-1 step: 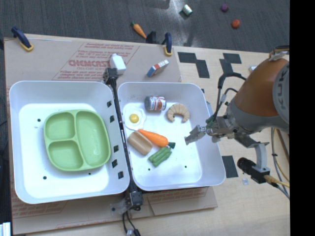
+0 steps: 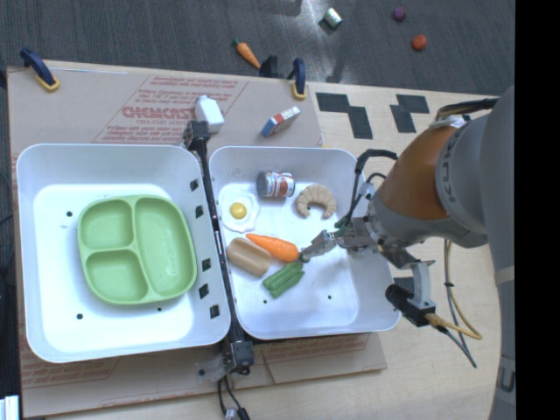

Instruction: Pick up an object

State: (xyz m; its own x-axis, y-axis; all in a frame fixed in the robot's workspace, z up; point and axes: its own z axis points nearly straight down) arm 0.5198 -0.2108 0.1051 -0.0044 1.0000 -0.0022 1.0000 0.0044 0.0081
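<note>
In the right bin (image 2: 372, 309), my hand (image 2: 317, 246) reaches in from the right side, low over the white floor, its tip just at the green end of the carrot (image 2: 272, 247). I cannot tell whether my fingers are spread or pressed together; they are small and dark against the bin, and nothing shows plainly between them. The carrot lies across the middle of this bin, orange body pointing left. Just beside it on the left is a tan bread roll (image 2: 247, 257), touching or nearly touching the carrot. Below the carrot lies a green vegetable piece (image 2: 283, 279), tilted. Above it sit a fried egg (image 2: 238, 210) near the bin's left wall, a small red can (image 2: 276, 185) on its side, and a croissant (image 2: 316, 200) to the right of the can. The left bin (image 2: 35, 322) holds a green divided plate (image 2: 136, 248) with three compartments. Both bins rest on a sheet of cardboard (image 2: 166, 103) on the table, where a small red and blue carton (image 2: 280, 122) lies beyond the bins.
</note>
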